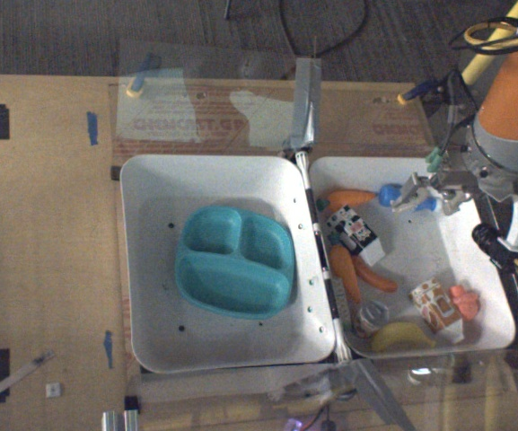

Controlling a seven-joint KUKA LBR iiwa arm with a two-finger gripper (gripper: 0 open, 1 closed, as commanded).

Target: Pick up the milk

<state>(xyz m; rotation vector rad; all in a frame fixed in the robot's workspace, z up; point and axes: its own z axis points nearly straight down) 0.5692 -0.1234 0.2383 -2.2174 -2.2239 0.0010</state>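
Camera view: the arm (510, 106) is reaching in from 3 o'clock, and the gripper (429, 194) is hovering over the upper part of the right bin (496, 335). Whether the pincer is open or closed, I cannot tell; nothing is showing between its tips.

The milk (355, 233), a small black-and-white patterned carton, is lying on its side at 9 o'clock in the right bin, near the divider. An orange carrot (363, 270) is touching it at 6 o'clock; another orange piece (351, 198) is sitting at its 12 o'clock.

The left bin (142, 241) is holding a teal divided plate (234, 261).

Judgement: approach step is underway, grasp not yet made. The next move is calling for travel toward 8 o'clock, then descent squarely over the carton, avoiding the carrot.
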